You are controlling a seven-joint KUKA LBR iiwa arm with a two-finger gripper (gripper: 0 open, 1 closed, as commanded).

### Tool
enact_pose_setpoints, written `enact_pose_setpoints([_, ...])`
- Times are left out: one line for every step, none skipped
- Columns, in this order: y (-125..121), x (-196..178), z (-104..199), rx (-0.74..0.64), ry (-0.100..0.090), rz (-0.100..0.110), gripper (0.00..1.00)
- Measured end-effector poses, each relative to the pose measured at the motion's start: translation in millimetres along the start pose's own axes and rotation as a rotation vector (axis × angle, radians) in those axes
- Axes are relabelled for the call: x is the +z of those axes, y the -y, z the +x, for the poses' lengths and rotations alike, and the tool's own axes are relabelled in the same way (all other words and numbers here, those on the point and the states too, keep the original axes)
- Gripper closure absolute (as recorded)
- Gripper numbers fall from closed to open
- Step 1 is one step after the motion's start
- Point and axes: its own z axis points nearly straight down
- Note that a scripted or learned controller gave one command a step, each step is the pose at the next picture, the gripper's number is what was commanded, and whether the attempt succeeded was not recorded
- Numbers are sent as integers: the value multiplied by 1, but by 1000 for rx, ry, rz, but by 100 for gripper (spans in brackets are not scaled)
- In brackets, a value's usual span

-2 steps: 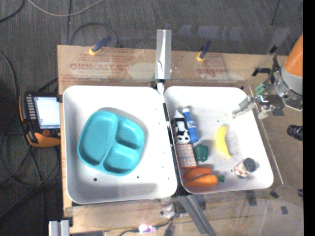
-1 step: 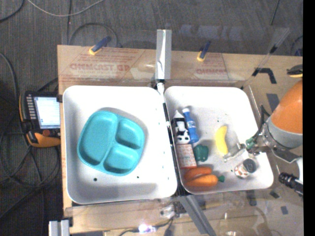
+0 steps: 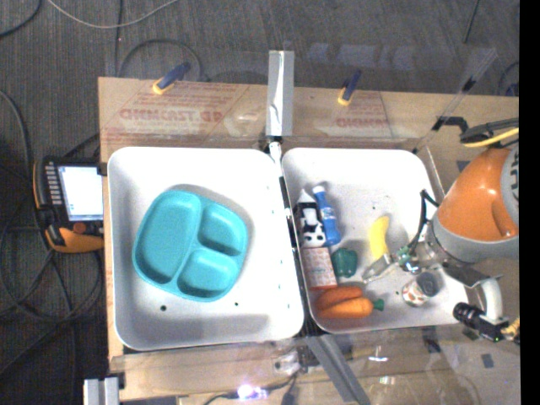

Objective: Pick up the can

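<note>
The can (image 3: 316,265), a cylinder with a red and white label, lies on its side along the left wall of the right bin (image 3: 396,163). It rests between a black and white cow toy (image 3: 308,223) and an orange carrot (image 3: 344,304). My gripper (image 3: 372,270) reaches in from the right, low over the bin floor. Its tip is just below a yellow banana (image 3: 378,236) and right of a green object (image 3: 344,264), about a hand's width right of the can. It does not touch the can.
A blue and white bottle (image 3: 326,214) lies above the can. A small round object (image 3: 418,291) sits under the wrist. The left bin (image 3: 126,310) holds a turquoise divided tray (image 3: 192,243). The orange arm band (image 3: 477,205) overhangs the right bin's edge.
</note>
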Motion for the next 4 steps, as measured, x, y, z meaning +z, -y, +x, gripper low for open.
enact_pose_setpoints([0, 0, -23, 43, -21, -3, 0])
enact_pose_setpoints([-1, 0, -23, 61, -21, -5, 0])
enact_pose_setpoints([-1, 0, -22, 83, -21, -6, 0])
enact_pose_setpoints([-2, 0, -22, 107, -21, -7, 0])
